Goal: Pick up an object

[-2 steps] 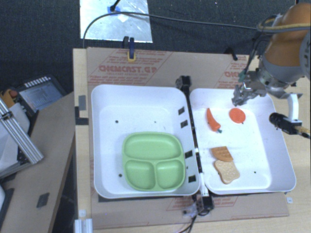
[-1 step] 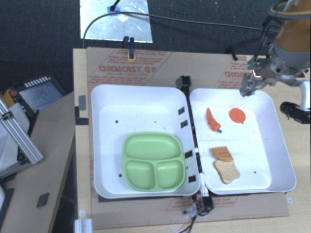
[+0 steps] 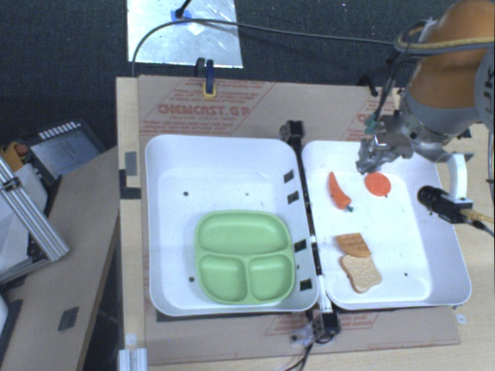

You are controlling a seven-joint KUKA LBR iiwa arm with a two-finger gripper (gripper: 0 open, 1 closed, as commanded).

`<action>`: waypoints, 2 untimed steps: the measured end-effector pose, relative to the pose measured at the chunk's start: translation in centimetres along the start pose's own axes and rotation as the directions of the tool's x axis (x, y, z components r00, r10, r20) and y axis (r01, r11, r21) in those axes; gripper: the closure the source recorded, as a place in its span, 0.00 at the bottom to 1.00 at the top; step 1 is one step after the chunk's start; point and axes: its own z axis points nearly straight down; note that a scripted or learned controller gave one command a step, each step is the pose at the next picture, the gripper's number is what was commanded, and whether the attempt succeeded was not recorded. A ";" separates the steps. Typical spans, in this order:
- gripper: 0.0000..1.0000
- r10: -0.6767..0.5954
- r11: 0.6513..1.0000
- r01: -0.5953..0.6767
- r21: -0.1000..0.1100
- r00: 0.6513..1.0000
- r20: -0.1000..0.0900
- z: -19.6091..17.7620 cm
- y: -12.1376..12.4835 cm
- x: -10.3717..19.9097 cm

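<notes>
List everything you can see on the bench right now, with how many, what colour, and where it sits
Bins: two, white, shallow, side by side on the bench.
Divided plate: one, light green, three compartments, in the left bin toward its front.
Carrot: one, orange with a green tip, right bin, upper left part.
Round red piece: one, red-orange, right bin, beside the carrot, just under the gripper.
Bread slices: two, one darker brown and one pale tan, right bin, front left, touching each other.
Clamp: one, yellow and dark, on the bench's far edge.
Arm: one, grey with orange band, reaching in from the right.
Gripper: one, dark metal, over the right bin's far part.
</notes>
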 end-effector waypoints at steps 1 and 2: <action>1.00 0.002 1.000 -0.002 -0.001 1.000 0.001 0.6 -2.1 4.0; 1.00 -0.001 1.000 0.001 0.000 1.000 0.000 2.9 -3.6 9.1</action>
